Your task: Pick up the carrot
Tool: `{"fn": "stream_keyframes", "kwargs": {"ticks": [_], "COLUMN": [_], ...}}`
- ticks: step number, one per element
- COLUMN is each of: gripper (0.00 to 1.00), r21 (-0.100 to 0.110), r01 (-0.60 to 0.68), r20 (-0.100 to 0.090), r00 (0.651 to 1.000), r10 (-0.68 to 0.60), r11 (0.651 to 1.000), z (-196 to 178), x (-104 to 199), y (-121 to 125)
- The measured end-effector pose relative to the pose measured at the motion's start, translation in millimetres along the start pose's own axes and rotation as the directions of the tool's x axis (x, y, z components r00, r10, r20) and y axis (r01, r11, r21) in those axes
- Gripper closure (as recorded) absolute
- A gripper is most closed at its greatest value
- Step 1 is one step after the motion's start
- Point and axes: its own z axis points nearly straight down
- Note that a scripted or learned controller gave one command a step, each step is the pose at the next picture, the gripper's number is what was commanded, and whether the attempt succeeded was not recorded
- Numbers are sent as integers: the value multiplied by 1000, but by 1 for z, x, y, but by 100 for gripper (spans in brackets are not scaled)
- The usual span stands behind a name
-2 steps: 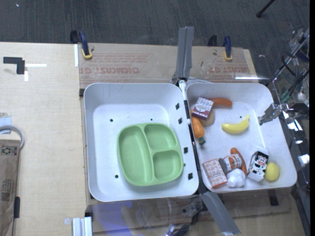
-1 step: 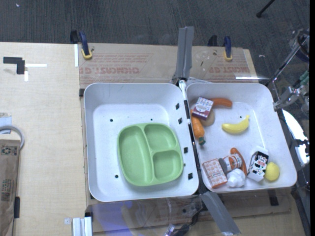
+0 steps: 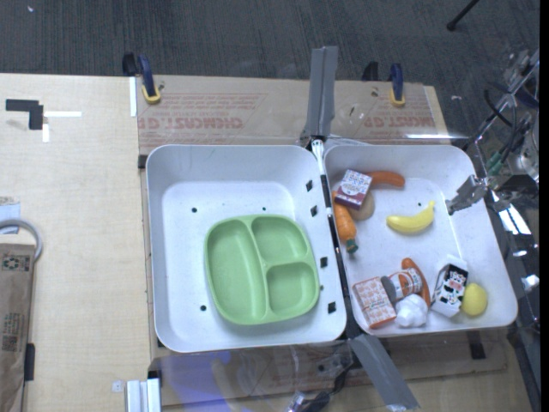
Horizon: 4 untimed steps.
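The carrot [image 3: 344,222] is orange with a green stem end pointing toward the front. It lies along the left wall of the right bin [image 3: 480,230], just below a small red and white box [image 3: 352,187]. My gripper [image 3: 464,196] hovers over that bin's right side, near its right wall. It is well to the right of the carrot, with a banana [image 3: 410,221] lying between the two. Nothing is visibly held.
A green divided plate [image 3: 262,269] sits in the left bin [image 3: 171,230]. The right bin also holds a red sausage [image 3: 387,178], another orange piece [image 3: 411,269], a flat box [image 3: 373,303], a can [image 3: 403,284], a milk carton [image 3: 449,288] and a lemon [image 3: 473,299].
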Motion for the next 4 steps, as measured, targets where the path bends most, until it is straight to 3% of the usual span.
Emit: {"fn": "stream_keyframes", "kwargs": {"ticks": [1,2,3,4], "gripper": [0,0,0,0], "r21": [0,2,-4,1], "r01": [86,-106,116,-9], "r20": [-1,-1,3,0], "r00": [996,994,993,1000], "r10": [-86,106,-116,9], "r11": [996,994,993,1000], "z": [121,133,146,148], "x": [32,91,100,85], "y": [36,-6,50,34]}}
